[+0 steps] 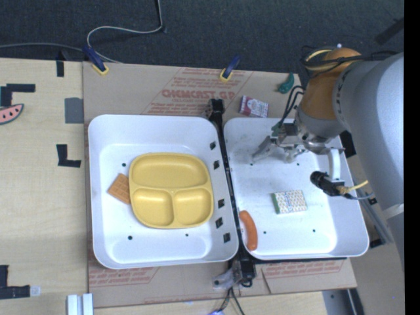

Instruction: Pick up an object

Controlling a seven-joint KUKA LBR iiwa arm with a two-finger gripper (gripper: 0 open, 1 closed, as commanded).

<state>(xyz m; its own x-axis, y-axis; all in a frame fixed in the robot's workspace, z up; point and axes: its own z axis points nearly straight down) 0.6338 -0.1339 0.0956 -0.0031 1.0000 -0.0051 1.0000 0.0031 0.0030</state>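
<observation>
- As far as I could tell, nothing was picked up yet: the pincer (268, 148) hung over the upper part of the right bin (341, 241), fingers spread apart with nothing between them.
- Candidates all lay untouched. A small patterned pad (289, 201) sat in the middle of that bin, fairly near the pincer, and an orange sausage-like toy (249, 229) lay along its left wall.
- Over in the left bin (111, 241) sat a yellow divided plate (172, 189) with a tan cracker (120, 188) tucked at its left edge.
- So basically the whole job was left: drop down, close, lift.
</observation>
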